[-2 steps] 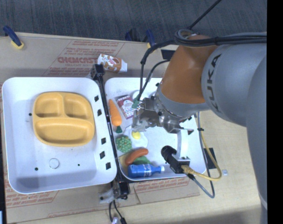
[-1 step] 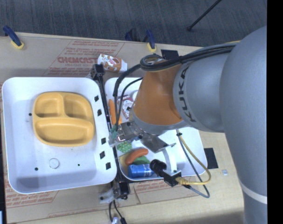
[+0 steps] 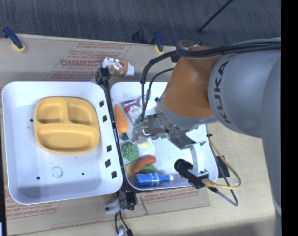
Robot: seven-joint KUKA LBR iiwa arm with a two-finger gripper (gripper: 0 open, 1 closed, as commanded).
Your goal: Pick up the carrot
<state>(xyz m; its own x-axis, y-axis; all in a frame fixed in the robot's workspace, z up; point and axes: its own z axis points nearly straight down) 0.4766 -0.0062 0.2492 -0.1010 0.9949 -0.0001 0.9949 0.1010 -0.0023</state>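
Filling the right of the view and closest to the camera, the grey arm [image 3: 242, 92] with its orange band reaches over the right bin [image 3: 210, 173]. Its gripper [image 3: 141, 129] hangs low near that bin's left side, amid the clutter; whether the fingers are open or closed cannot be told, as the wrist hides them.

Along the bin's near edge lies a blue bottle [image 3: 150, 180], with a sausage [image 3: 142, 163] just behind it and a cluster of green peas [image 3: 130, 152] a little further back. A yellow-and-white piece, perhaps an egg [image 3: 145, 144], sits between the peas and the gripper.

Next comes the carrot [image 3: 121, 119], lying free against the left wall of the right bin, just left of the gripper and pointing away from the camera. A red packet [image 3: 133, 109] lies beside it.

Over in the left bin [image 3: 16, 146] rests a yellow sectioned tray [image 3: 67, 124].

Farthest back, on the desk [image 3: 65, 48] behind the bins, sits a small wrapped item [image 3: 117, 66].
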